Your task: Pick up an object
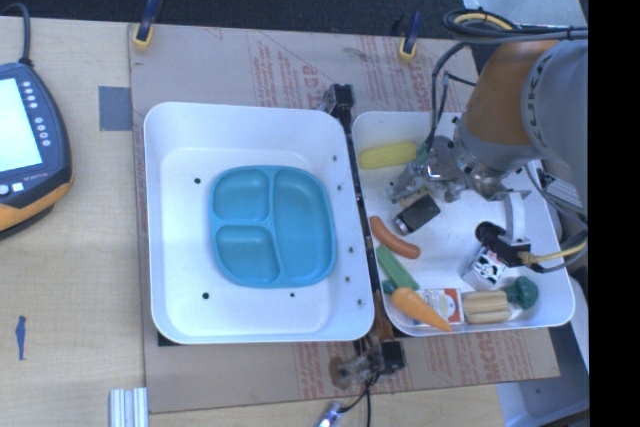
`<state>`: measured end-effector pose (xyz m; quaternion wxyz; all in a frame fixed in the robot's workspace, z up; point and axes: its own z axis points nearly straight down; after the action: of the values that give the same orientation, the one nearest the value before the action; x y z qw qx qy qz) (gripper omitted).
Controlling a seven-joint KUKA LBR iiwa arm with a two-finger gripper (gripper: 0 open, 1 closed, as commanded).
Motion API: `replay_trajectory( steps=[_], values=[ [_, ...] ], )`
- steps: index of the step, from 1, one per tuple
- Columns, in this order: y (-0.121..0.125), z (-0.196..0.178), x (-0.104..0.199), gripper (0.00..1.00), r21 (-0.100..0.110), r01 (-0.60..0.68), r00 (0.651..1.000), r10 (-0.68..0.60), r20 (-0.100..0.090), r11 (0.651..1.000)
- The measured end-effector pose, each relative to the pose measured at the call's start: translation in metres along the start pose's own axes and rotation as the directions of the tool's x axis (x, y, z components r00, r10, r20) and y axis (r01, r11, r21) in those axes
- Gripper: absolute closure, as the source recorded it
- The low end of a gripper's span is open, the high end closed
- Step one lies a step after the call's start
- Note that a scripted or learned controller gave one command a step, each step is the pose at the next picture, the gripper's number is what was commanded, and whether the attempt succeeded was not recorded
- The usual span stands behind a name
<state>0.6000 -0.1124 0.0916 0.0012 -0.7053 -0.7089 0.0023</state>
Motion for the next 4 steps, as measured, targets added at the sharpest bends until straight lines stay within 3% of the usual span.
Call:
replay_trajectory(
  steps=[1, 2, 3, 4],
  values=[
    [0.051, -0.001, -0.002, 0.00, 0.023, -0.010, 1.000, 0.010, 0.002, 1.000],
    [-0.074, 0.001, 0.002, 0.00, 0.001, 0.000, 1.000, 0.000, -0.001, 1.000],
    [-0.025, 0.000, 0.015, 0.00, -0.001, 0.002, 1.000, -0.002, 0.000, 1.000],
    [-0.007, 0.000, 0.013, 0.00, -0.002, 0.000, 1.000, 0.000, -0.001, 1.000]
  ],
)
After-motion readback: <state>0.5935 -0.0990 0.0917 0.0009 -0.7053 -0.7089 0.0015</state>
